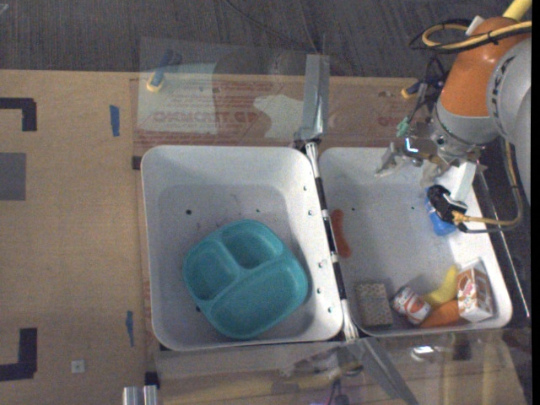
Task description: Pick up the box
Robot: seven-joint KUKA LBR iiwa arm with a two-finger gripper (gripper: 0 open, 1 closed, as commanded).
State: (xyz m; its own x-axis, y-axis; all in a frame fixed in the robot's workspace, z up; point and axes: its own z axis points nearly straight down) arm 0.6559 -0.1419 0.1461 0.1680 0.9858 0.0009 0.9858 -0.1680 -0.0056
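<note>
Looking down on the bench, we see two white bins side by side. The arm [477,91] reaches in from the right, its wrist bent down over the right bin's [380,226] far right part. We cannot tell the state of the gripper [422,160]. The box [475,294] lies in that bin's near right corner, well apart from the gripper. A teal tray [245,278] fills the left bin [169,184].

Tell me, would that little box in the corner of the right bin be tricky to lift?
Probably somewhat. The small carton box looks light and fairly stiff, but it leans against the right bin's wall with a banana pressed beside it, so fingers may find little room. Its printed surface could be slippery.
</note>
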